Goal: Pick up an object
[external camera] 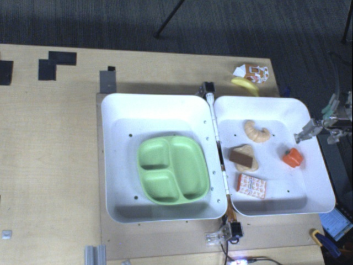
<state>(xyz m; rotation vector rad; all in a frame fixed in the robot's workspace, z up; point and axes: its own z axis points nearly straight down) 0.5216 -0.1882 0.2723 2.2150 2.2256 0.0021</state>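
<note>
So from the overhead camera view you've got two white bins side by side on the bench. The left bin (pixel 118 148) holds just a green divided tray (pixel 172 169), sitting flat near the middle, three compartments, nothing in them as far as I can see. All the candidate pickups are in the right bin (pixel 317 195): a croissant-looking pastry (pixel 257 131) toward 12 o'clock, a brown-and-tan wedge (pixel 242 157) (cake slice maybe?) near the centre-left, a small printed red-and-white box (pixel 251 185) lying flat at about 7 o'clock, and a little orange object (pixel 293 158) at roughly 3 o'clock. They're spread apart, none touching, which makes sense for grasp trials since each can be approached on its own. The gripper (pixel 303 136) pokes in over the bin's right rim at about 2 o'clock, just up and right of the orange object, holding nothing. Honestly I can't tell how far apart its fingers are, it's too small and blurry there. My guess is the orange thing is the nearest target. Outside the bins at 12 o'clock there's a yellow banana-like toy (pixel 245 84) beside a small printed packet (pixel 253 72).
</note>
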